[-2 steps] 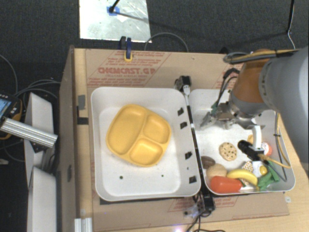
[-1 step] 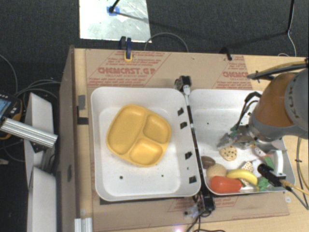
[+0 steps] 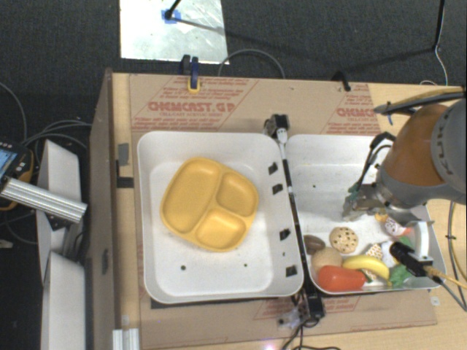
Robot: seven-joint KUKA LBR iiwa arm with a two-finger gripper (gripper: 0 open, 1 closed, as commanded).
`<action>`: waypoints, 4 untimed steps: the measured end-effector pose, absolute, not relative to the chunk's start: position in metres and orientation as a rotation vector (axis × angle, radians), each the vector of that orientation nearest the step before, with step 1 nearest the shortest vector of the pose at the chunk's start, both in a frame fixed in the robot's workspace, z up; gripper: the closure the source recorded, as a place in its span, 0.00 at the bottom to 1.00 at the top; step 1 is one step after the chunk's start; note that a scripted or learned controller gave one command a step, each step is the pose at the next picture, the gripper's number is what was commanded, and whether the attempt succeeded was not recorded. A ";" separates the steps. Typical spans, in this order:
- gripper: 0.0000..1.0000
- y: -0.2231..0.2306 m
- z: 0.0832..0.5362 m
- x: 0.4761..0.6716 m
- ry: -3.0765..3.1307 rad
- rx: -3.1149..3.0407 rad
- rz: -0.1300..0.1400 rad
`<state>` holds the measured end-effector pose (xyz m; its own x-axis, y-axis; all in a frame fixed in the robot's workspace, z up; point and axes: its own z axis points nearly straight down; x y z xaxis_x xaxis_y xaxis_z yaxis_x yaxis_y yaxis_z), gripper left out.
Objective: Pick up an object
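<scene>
The arm reaches in from the right, its pincer (image 3: 363, 203) low inside the right bin (image 3: 321, 168), whether clenched or released I cannot tell. The pickable objects crowd that bin's near corner: a red pepper (image 3: 340, 278), a banana (image 3: 367, 266) and a dotted ball (image 3: 343, 239). A yellow divided plate (image 3: 209, 203) lies in the left bin (image 3: 157, 173).

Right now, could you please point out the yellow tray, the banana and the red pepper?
Yellow tray (image 3: 209, 203), camera view, middle divider.
Banana (image 3: 366, 265), camera view, mid-curve.
Red pepper (image 3: 339, 278), camera view, body centre.
</scene>
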<state>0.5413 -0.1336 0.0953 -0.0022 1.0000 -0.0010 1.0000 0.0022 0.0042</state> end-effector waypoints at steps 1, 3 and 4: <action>0.00 -0.134 0.095 0.541 2.222 2.217 0.003; 0.00 -0.209 0.233 0.514 2.202 2.209 0.008; 0.00 -0.142 0.080 0.515 2.228 2.212 0.005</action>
